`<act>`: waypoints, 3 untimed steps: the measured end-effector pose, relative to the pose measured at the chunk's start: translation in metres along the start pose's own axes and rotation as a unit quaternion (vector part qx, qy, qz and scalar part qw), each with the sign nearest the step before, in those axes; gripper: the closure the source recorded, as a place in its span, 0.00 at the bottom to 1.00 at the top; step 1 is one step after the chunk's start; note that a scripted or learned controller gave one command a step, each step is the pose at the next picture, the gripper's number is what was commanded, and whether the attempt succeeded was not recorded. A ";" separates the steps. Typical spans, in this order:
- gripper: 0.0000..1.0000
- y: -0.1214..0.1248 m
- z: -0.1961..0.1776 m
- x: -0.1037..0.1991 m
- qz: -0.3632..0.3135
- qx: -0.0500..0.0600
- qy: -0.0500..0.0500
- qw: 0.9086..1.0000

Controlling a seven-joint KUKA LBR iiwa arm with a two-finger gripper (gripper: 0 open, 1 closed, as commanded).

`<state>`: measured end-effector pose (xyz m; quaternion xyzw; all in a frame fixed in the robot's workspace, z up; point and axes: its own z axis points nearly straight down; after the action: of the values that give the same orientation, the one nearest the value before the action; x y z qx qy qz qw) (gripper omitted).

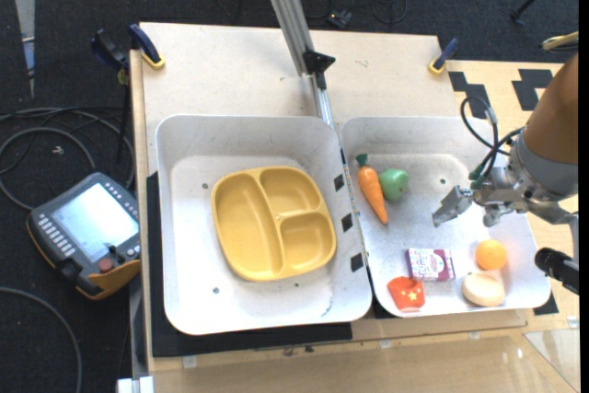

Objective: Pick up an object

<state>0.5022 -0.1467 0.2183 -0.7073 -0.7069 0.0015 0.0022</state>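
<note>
Right bin (405, 135): purple carton (430, 264) print unreadable; jaws (467, 205) parted, holding nothing, over bare floor beside carrot (372, 193).

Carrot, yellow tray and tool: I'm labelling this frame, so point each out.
carrot (373, 195), camera view, middle of its orange body
yellow tray (273, 221), camera view, central divider
tool (453, 203), camera view, between its fingertips

Arm (561, 120) cut by right edge; pendant (85, 235) screen unreadable.

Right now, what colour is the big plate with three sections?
Yellow. The divided plate shows plainly in the camera view, lying in the left bin.
</note>
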 end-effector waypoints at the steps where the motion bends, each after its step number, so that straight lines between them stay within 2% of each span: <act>1: 0.00 0.008 0.047 0.003 0.000 0.000 0.000 1.000; 2: 0.00 0.007 0.105 0.014 0.000 0.001 0.001 1.000; 3: 1.00 0.009 0.092 0.013 0.000 -0.003 -0.001 1.000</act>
<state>0.5107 -0.1338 0.1262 -0.7073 -0.7069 -0.0002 -0.0004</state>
